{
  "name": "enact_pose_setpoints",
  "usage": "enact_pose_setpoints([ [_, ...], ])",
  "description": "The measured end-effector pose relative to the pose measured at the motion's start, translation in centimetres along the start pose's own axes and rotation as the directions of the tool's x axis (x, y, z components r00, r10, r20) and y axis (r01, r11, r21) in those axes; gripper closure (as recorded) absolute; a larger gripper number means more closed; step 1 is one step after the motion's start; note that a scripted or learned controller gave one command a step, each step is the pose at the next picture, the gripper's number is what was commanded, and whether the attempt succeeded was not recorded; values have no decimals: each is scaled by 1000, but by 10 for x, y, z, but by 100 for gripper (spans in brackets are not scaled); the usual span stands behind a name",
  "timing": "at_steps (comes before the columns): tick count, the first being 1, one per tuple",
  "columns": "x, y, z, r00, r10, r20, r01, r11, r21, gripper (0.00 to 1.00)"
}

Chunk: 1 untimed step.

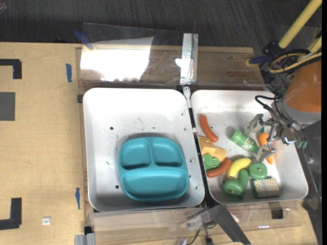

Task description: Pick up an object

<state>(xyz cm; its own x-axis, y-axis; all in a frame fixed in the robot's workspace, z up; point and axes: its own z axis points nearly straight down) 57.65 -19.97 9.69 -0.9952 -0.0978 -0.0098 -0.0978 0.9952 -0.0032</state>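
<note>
My gripper [265, 135] is low in the right bin [299, 180], near its right side, under the arm's orange band. An orange carrot [269, 157] lies right beneath it, partly hidden by the gripper's metal parts. Just to its left is a green bottle-shaped toy [243, 140]. Below it are a yellow banana [238, 166], a round green toy [257, 170], another green toy [233, 186] and a brown speckled block [265, 187]. Further left lie an orange sausage [208, 128], a yellow wedge [213, 150], a broccoli piece [210, 162] and a red sausage [220, 168].
The left bin [102, 111] holds a teal divided plate [153, 168] in its lower half. A metal divider [188, 60] stands behind the seam between the bins. Cables and a yellow rod [304, 17] crowd the back right.
</note>
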Motion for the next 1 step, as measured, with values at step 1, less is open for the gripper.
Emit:
enact_pose_setpoints([
  [1,13,7,8,1000,-5,1,5,1000,1,0],
])
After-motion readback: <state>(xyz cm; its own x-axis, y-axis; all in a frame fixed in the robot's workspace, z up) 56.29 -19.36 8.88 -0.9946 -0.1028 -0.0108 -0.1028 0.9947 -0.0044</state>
